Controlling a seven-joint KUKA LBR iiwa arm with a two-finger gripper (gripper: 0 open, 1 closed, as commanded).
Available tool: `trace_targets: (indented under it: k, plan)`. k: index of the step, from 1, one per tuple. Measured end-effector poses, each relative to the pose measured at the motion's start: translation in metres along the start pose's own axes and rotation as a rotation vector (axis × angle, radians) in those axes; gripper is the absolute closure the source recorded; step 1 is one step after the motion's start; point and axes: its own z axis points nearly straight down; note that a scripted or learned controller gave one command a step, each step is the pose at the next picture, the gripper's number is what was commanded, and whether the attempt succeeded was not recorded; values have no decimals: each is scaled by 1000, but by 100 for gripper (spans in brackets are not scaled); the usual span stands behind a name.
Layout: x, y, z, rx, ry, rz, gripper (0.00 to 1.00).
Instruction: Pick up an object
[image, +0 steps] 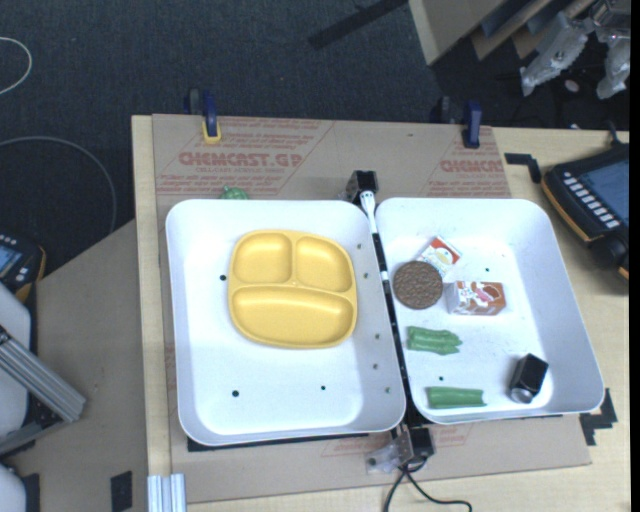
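The brown cardboard-covered bench (300, 150) carries two shallow white plastic bins with rounded corners, and they stand side by side, touching along the middle. The left bin (200, 380) holds a yellow plastic plate with three compartments (293, 288); its surface is smooth and a little shiny, and it lies in the far half of the bin. The right bin (560, 290) holds the smaller things. A round brown disc with a rough, grainy top (417, 284) lies near the left wall. Just to its right is a flat red and white packet (477, 297), and another small red and white packet (441, 252) lies farther back, touching the disc's edge. Nearer, a bumpy green pod-shaped piece (433, 341) lies flat, and a smoother green strip (455, 397) lies close to the near wall. A small dark block with a shiny end (527, 378) rests in the near right corner. The state of the gripper I cannot tell.
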Motion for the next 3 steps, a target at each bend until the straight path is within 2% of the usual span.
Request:
trace_targets:
  k: [1, 2, 3]
  plan:
    - [-2, 1, 0, 15, -2, 4, 100]
    - [-53, -37, 129, 38, 2, 13, 100]
    - [-73, -52, 121, 24, 1, 9, 100]
